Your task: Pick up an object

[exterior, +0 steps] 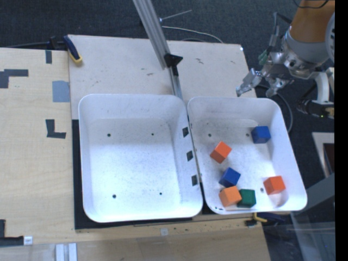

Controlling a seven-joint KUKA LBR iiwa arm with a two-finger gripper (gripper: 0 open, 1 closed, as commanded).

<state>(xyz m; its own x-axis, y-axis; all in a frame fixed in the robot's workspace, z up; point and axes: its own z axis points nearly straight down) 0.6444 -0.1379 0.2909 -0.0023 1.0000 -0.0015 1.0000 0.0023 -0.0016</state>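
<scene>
The two-finger gripper (247,86) hangs above the far rim of the right white plastic bin (285,129), and whether it is spread or pressed together I cannot tell. Below it inside that bin sit a blue cube (261,134), an orange cube (220,151), a second blue cube (230,176), another orange cube (230,196), a green cube (247,198) and a red-orange cube (274,185). No readable writing anywhere.

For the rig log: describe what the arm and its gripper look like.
The arm is grey metal with a broad orange band above the wrist. Its wrist section is a rounded grey housing with dark cables looping beside it. The gripper is a small silvery-grey metal assembly ending in thin fingers, with a hint of green at its base.
</scene>
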